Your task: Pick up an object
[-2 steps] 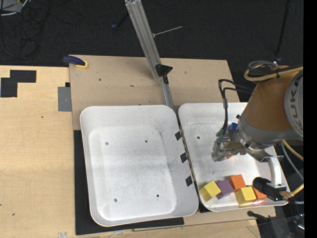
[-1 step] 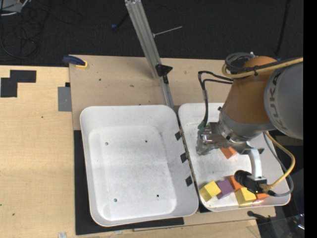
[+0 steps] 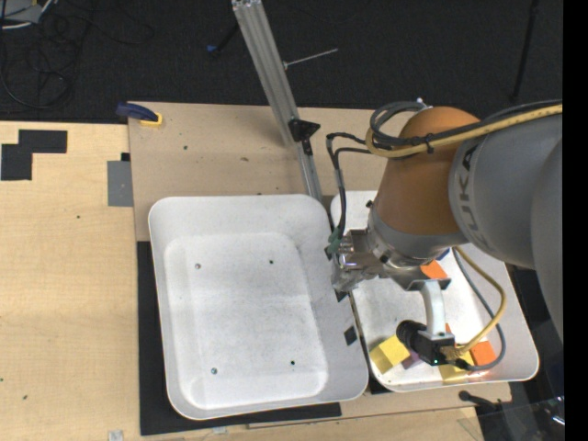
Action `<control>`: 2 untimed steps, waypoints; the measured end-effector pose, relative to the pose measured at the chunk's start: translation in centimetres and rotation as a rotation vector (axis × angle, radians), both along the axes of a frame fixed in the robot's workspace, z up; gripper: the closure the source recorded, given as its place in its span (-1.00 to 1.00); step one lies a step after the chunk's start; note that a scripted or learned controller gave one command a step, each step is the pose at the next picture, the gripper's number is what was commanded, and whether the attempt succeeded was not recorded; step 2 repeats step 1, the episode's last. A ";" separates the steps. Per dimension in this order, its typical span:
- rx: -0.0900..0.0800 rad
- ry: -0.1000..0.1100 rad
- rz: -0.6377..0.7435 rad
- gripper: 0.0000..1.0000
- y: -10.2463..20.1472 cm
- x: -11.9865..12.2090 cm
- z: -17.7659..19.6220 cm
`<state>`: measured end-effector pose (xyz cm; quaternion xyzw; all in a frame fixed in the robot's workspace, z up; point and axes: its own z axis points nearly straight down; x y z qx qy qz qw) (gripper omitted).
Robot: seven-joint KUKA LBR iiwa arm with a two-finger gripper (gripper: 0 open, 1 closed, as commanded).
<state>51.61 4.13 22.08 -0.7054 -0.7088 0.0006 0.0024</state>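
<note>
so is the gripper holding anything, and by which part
Cannot tell: the gripper hangs at the shallow white right bin's left wall, obscured by the arm; the yellow block lies apart.

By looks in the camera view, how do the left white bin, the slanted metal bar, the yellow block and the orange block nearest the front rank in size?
1. left white bin
2. metal bar
3. yellow block and orange block: alike, both partly covered, so unranked.

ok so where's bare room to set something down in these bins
The left bin is bare across its floor, bordered only by its own rim. The right bin is crowded: the arm covers most of it, and a yellow block and orange pieces sit along its near edge.
</note>
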 end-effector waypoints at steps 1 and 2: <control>-0.002 -0.003 -0.001 1.00 4.8 1.0 1.2; -0.002 -0.003 -0.001 1.00 4.8 1.0 1.2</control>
